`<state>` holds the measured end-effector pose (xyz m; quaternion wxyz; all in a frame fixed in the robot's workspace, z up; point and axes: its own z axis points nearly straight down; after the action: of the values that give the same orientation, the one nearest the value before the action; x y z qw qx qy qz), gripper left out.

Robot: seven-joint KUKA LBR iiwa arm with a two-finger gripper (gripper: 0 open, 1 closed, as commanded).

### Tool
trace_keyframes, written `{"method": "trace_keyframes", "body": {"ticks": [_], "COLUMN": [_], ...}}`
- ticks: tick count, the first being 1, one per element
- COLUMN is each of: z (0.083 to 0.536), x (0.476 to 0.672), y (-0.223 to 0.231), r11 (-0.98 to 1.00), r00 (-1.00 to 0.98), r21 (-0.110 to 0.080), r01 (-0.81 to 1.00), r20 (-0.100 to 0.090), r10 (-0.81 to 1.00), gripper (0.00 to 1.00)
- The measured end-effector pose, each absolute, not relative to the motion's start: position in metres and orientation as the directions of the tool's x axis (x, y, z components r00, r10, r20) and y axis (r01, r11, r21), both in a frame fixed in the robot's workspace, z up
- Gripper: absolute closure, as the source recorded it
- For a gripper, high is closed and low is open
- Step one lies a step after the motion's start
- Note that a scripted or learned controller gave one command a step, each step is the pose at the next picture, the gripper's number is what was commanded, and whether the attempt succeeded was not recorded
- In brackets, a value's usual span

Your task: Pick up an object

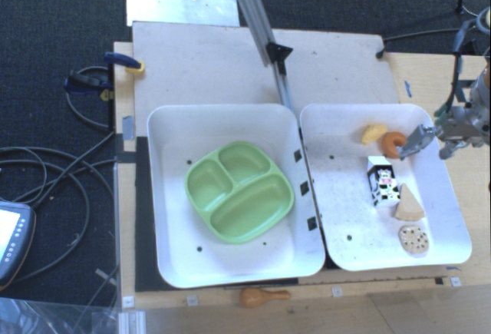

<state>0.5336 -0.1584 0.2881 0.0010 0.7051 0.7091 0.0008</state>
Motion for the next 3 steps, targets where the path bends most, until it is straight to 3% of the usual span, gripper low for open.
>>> {"method": "trace_keyframes", "body": {"ticks": [1, 3], "z": [0.288, 0.192], "x": [0.534, 0.535], "y": [-0.158, -0.151], "r11": [0.003, 0.0], "r00": [-0.003, 0.0], "r21": [0.003, -0.003], "r01": [1.0, 1.0], "r20": [0.0, 0.001], "r10": [1.0, 1.0], "gripper": [0.0, 0.0]}}
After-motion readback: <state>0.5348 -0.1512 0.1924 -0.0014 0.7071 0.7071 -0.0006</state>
